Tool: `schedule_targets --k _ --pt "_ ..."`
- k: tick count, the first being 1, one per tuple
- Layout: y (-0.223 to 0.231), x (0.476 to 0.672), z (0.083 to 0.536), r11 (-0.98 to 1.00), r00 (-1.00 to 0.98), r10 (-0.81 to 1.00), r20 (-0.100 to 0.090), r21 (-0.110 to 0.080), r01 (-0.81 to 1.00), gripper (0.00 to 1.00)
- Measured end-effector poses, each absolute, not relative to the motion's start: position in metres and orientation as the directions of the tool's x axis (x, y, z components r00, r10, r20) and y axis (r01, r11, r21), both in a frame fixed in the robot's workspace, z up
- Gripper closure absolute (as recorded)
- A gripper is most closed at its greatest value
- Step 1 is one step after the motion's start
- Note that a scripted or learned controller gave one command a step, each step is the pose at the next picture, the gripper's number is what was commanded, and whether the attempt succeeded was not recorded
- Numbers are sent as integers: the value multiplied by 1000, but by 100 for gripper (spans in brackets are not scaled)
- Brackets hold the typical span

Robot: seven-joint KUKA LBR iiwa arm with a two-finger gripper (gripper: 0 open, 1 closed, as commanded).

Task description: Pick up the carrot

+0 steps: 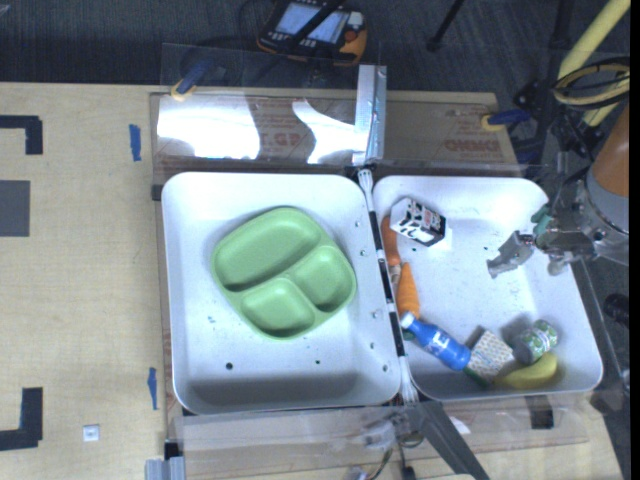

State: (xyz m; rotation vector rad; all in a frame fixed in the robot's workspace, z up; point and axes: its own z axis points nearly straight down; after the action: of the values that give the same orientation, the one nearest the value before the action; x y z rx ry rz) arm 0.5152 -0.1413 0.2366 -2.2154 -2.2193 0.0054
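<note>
Reaching in from the right edge of the frame, at mid-height: grey KUKA arm [608, 183] with orange band showing at the far right, wrist turned so the gripper [512, 251] points leftward over the right-hand white bin [480, 193]. Poised above the bin's upper right area, over bare white floor, near its right wall. Whether open or closed, impossible to judge at this angle; nothing visibly held. Well apart from the gripper, along the left wall of that same bin, just right of the divider between the two bins: the carrot [405, 280], orange, lying lengthwise, top to bottom in the frame. Just above and right of the carrot, a small black-and-white carton [420, 222]. Just below the carrot, a blue bottle [437, 341] lying at a slant toward lower right. Further along the bin's lower edge, a small patterned packet [489, 351], a yellow banana [530, 372] and a crumpled greenish-grey object [535, 339], all bunched near the lower right corner. In the left-hand white bin [190, 298], centre of frame, a green three-compartment plate [283, 270]. Beyond the bins, at the top of the frame, a handheld control pendant [312, 28] on dark floor.
</note>
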Motion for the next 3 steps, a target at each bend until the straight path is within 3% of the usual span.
schedule_targets --k 1,3 --pt "-132 533 87 339 -339 941 2 -1 941 0" --pt "-136 638 85 684 -684 730 -4 4 730 0"
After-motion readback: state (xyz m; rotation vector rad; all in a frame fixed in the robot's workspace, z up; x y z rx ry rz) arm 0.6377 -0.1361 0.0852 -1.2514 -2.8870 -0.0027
